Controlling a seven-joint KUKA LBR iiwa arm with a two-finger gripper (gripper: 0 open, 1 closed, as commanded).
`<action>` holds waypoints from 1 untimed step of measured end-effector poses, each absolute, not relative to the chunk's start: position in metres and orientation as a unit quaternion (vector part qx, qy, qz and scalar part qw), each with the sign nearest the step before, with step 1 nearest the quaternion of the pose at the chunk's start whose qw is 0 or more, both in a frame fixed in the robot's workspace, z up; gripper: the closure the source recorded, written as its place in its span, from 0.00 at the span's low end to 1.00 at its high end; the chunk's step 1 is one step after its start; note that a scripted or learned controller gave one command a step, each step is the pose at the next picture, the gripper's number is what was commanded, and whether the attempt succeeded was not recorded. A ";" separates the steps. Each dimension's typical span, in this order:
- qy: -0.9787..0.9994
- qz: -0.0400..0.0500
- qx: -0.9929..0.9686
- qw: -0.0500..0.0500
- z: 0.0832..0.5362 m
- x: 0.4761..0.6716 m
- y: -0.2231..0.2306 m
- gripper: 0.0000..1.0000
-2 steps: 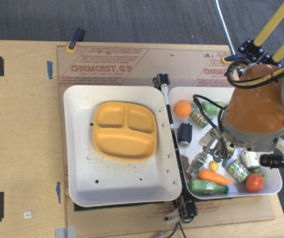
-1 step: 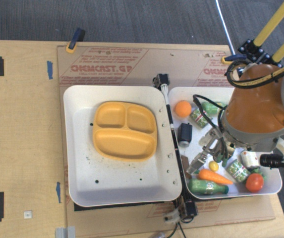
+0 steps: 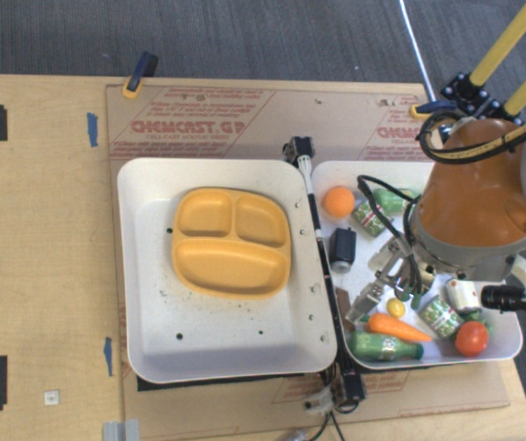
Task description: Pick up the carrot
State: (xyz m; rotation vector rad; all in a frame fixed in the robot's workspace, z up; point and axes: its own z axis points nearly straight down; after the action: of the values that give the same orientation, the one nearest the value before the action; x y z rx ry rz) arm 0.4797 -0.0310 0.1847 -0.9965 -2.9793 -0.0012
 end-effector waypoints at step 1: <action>-0.942 -0.001 -0.335 -0.008 0.088 0.484 -0.106 0.00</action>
State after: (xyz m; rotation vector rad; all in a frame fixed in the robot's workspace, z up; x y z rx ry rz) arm 0.4836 -0.1058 0.0878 -1.0573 -2.9760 -0.0040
